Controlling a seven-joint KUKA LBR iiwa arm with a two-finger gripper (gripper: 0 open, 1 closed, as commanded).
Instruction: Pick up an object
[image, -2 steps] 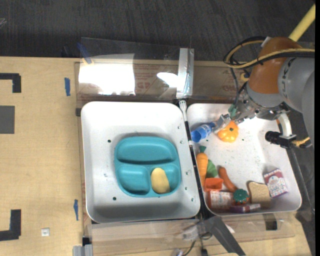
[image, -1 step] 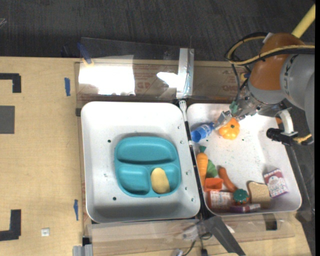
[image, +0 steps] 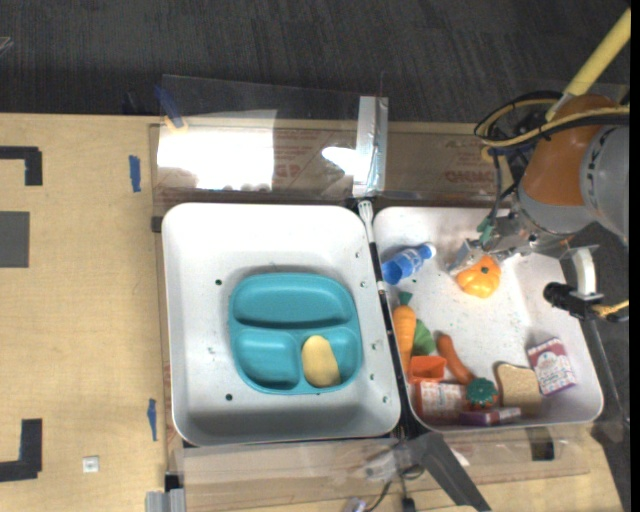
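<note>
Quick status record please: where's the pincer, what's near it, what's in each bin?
pincer: over the right bin's upper part, next to the orange toy
orange toy: just below the pincer; grasp cannot be confirmed
right bin: blue bottle, carrot, bread slice, small red-and-white carton, other items along the lower edge
left bin: teal divided tray holding a yellow potato-like item in its lower right compartment
</note>
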